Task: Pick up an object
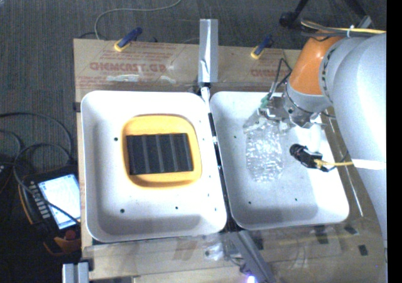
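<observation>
We see hand (272,112) over right bin (314,203); we cannot tell its grip. Clear crumpled plastic (264,149) just beside hand. Yellow tray (162,178) well apart from hand, in left bin (107,203).

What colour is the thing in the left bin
The object is yellow-orange with a black ribbed middle; camera view.

Arm over right bin (326,212), gripper (271,110) at the crumpled clear plastic (264,149).
Ref = right bin: the plastic lies inside it, left of centre. The gripper sits at the plastic's far end, near the bin's back wall. Left bin (100,212) is just beside it and holds a yellow tray (135,127) with a black ribbed insert (159,153).
</observation>
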`<action>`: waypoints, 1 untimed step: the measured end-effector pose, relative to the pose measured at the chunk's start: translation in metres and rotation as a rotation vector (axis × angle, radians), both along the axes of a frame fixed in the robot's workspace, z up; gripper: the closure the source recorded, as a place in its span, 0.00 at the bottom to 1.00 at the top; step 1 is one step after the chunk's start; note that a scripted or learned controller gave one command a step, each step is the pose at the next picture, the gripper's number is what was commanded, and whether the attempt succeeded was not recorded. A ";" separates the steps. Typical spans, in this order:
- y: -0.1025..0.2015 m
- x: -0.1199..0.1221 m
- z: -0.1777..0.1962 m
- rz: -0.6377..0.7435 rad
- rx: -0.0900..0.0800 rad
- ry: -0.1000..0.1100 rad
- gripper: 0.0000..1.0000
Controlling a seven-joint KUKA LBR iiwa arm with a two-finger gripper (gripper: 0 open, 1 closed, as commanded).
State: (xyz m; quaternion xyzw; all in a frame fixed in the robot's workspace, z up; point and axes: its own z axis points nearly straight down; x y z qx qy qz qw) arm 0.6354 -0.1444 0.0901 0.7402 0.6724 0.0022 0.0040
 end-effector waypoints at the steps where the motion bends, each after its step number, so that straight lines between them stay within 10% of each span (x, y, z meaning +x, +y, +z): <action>1: 0.020 -0.056 0.001 0.182 -0.003 -0.005 0.00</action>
